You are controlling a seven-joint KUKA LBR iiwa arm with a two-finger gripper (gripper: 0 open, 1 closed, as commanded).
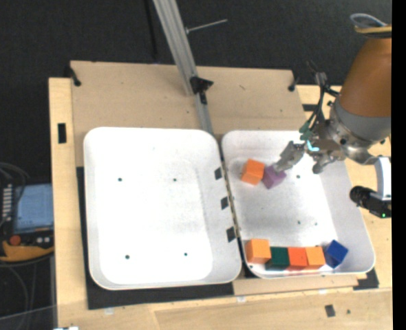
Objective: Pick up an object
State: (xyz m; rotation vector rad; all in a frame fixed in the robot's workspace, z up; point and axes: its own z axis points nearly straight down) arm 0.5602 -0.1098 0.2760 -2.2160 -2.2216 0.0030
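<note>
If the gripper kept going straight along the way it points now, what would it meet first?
Most likely the purple block: the gripper slants down toward the view's left and its tip sits right at that block. The orange block lies just beyond. Height above the right bin is unclear, so contact may already exist.

Tan bench point(148, 98) on dark floor point(24, 33)

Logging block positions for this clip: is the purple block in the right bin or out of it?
In. The purple block lies on the floor of the right bin, beside an orange block, well inside the rim.
</note>
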